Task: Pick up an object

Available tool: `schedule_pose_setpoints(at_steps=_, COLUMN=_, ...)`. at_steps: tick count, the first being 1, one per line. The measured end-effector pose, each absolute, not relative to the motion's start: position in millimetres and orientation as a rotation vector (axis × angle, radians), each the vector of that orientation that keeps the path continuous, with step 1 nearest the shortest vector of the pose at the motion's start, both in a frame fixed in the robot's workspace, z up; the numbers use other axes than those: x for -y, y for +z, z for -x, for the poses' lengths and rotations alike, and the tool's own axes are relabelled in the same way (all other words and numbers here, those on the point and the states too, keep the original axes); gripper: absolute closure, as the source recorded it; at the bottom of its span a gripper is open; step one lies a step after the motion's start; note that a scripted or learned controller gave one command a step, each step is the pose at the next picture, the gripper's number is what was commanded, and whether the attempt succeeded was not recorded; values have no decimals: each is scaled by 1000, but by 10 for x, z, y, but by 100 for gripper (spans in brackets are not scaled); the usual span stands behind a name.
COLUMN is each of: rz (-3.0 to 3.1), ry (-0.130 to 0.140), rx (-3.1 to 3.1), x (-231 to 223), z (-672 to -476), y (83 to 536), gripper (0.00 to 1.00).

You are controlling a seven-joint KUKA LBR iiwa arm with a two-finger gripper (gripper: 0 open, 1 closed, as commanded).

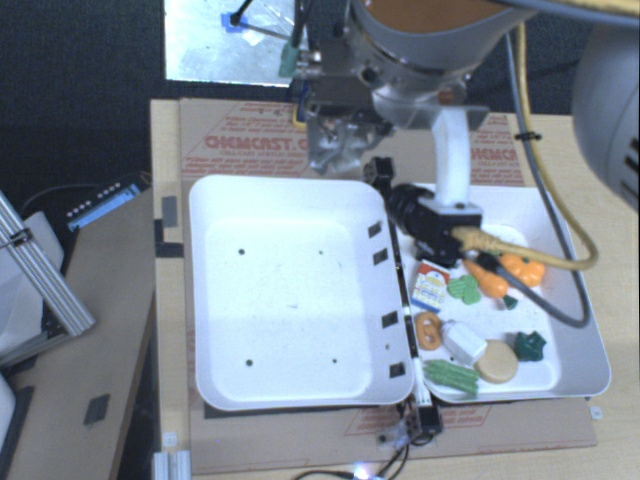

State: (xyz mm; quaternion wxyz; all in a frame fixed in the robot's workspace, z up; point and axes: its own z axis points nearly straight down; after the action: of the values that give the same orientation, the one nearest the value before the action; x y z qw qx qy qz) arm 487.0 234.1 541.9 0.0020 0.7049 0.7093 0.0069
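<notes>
1. The left bin [290, 288] sits on the tabletop [165, 298]. I see its white floor with a few small dark dots.
2. The gripper [335, 148] hangs over the far edge of the left bin, near the corner where the two bins meet. It is blurry and partly in shadow, so I cannot tell if it is open or closed. I see nothing held in it.
3. The things to pick up are not under the gripper. They all lie to its right and closer to the camera, in the near half of the right bin [585, 353].
4. Closest to the wall between the bins are a small red and white box [430, 288], an orange pretzel-like ring [428, 330] and a green pea pod [450, 376]. The pea pod lies almost flat across the view, by the near rim.
5. A bit more to the right are a green leafy piece [463, 290], a white block [465, 343] and a round tan disc [497, 363]. The block and the disc touch.
6. Furthest right are the orange carrot toys [505, 271] and a dark green toy [528, 345].
7. The grey arm [430, 38] reaches in from the top right. Its wide end, with the orange band, points down at the far side of the bins.
8. I think the gripper must go right and toward the camera, then down.
</notes>
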Motion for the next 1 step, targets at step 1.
schedule_pose_setpoints(at_steps=1, rz=-2224, ry=-24, rx=-2226, x=-2338, z=-4846, y=3252, gripper=100)
